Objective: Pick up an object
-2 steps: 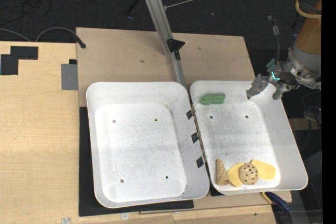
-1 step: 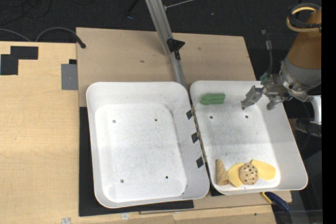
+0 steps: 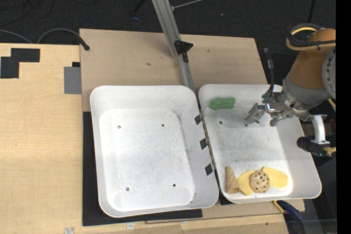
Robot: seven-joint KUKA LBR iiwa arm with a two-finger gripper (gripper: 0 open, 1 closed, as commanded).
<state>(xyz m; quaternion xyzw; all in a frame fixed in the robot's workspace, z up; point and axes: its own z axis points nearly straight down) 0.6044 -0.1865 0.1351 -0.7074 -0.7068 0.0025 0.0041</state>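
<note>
In the right bin (image 3: 258, 142) a green block (image 3: 222, 103) lies near the far left corner. At the bin's near end sit a tan cone-shaped piece (image 3: 231, 180), a round cookie with dark chips (image 3: 259, 181) and a flat yellow piece (image 3: 274, 178), close together. My gripper (image 3: 262, 116) hangs over the right side of this bin, to the right of the green block and apart from it. Its two fingers are spread, with nothing between them.
The left bin (image 3: 145, 150) lies beside the right one, joined by black clips (image 3: 203, 143). A slanted metal rail (image 3: 167, 24) rises behind the bins. Wooden bench surface extends to the left.
</note>
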